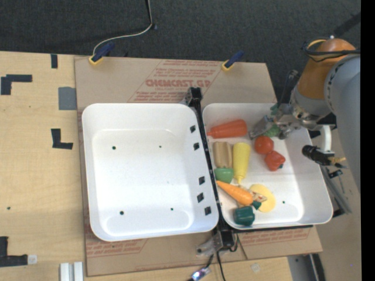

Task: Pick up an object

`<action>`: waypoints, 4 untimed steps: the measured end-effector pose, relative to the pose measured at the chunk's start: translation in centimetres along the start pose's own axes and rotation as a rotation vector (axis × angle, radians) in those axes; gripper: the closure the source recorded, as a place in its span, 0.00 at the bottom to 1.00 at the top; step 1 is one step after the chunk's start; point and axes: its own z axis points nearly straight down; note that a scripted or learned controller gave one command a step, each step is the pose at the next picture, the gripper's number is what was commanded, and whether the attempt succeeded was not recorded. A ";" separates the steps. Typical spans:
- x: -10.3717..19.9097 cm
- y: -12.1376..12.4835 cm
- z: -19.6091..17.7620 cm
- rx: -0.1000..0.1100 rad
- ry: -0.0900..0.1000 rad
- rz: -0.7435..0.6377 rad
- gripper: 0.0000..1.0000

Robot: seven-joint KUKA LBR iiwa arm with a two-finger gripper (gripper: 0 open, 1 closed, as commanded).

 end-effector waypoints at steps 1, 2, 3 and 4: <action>-0.1 1.0 0.0 0.002 0.000 0.001 0.00; 0.5 -1.0 -0.1 -0.003 -0.001 0.002 0.00; 0.5 -1.1 -1.0 0.000 -0.001 0.002 1.00; -0.2 -10.2 -10.4 -0.004 -0.001 0.005 1.00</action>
